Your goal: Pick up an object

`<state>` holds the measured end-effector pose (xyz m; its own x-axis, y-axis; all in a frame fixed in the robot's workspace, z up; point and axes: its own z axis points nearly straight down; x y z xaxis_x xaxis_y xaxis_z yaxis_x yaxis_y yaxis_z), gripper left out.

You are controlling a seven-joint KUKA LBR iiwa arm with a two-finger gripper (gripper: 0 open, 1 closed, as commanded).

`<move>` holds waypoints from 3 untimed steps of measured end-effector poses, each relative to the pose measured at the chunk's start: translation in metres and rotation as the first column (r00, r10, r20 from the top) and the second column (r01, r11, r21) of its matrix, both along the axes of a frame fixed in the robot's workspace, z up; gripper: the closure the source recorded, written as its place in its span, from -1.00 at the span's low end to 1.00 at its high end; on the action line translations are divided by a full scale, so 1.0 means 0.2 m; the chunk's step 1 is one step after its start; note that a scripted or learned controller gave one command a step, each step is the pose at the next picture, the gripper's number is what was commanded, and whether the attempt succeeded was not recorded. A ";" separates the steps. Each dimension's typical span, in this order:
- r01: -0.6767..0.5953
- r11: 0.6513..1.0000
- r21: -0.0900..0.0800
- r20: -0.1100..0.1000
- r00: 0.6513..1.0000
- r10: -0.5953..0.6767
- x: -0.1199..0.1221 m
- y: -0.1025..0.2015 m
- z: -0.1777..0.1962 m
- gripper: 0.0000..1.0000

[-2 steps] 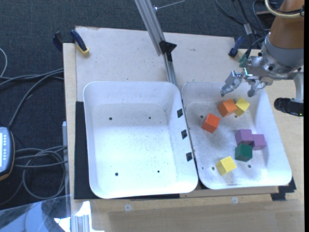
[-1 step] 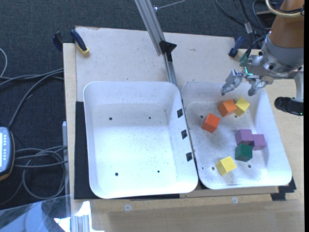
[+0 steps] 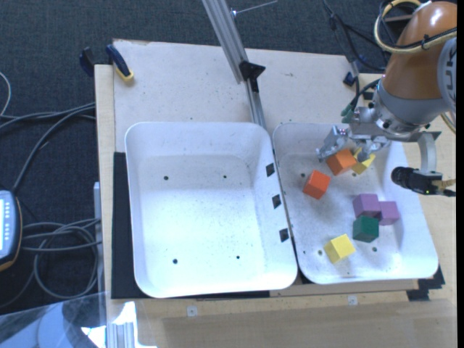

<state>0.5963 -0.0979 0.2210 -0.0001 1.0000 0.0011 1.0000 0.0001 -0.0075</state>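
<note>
- The metal two-finger hand (image 3: 346, 149) sits over the far part of the right white plastic bin (image 3: 428, 249), clenched on a small orange wooden block (image 3: 340, 161) that shows between its fingers.
- Just beside the hand, a small yellow block (image 3: 364, 163) touches the orange one; it could drag along or knock the grip loose.
- The grip looks tilted and shallow, so I judge a slip likely.
- Below the hand lies a second orange cube (image 3: 316, 184); a dropped block may strike it.
</note>
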 end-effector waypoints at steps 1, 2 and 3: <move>0.000 1.000 0.000 0.002 1.000 0.000 0.04 -0.02 -0.25 -1.00; 0.001 1.000 0.000 0.000 1.000 -0.001 0.04 -0.07 -0.53 -1.00; 0.000 1.000 -0.001 0.010 1.000 0.000 0.05 -0.06 -0.46 1.00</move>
<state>0.6061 -0.1108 0.1296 -0.0005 1.0000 0.0006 1.0000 0.0005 0.0022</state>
